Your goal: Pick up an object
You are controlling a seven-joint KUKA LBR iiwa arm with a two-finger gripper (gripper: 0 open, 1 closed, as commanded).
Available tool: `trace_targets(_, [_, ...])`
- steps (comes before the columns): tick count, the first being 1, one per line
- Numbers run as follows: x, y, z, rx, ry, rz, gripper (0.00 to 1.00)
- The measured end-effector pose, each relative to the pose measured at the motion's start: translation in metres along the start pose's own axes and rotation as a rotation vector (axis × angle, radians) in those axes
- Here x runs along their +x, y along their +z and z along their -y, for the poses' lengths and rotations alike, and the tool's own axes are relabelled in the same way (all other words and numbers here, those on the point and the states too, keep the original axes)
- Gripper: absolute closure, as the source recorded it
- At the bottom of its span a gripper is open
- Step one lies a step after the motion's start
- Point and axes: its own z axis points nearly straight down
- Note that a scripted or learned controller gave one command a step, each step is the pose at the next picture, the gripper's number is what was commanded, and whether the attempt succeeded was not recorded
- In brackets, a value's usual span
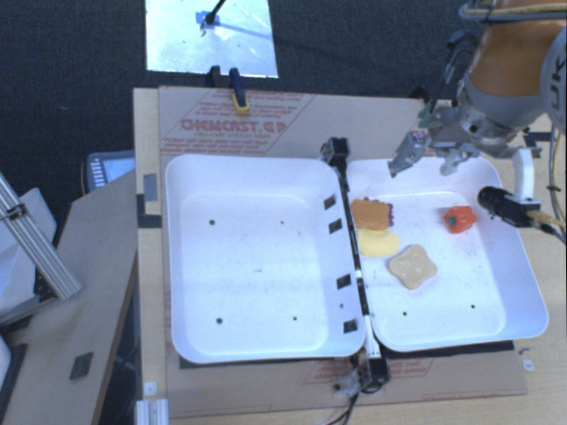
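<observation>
In the right bin lie several small items: an orange block with a purple edge by the left wall, a pale yellow piece just below it, a tan toast-shaped piece, and a red-orange piece further right. My gripper hangs above the bin's far edge, its fingers spread apart and nothing between them. It is well above and behind all the items.
The left bin sits beside the right one, joined by black clips along the middle wall. A black cylindrical part on the arm juts over the right bin's right side. A reflective square lies beyond the bench.
</observation>
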Motion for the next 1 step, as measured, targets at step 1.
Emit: trace_targets(1, [-0.0258,-0.0921,0.0197,-0.006,0.011,0.005,0.00])
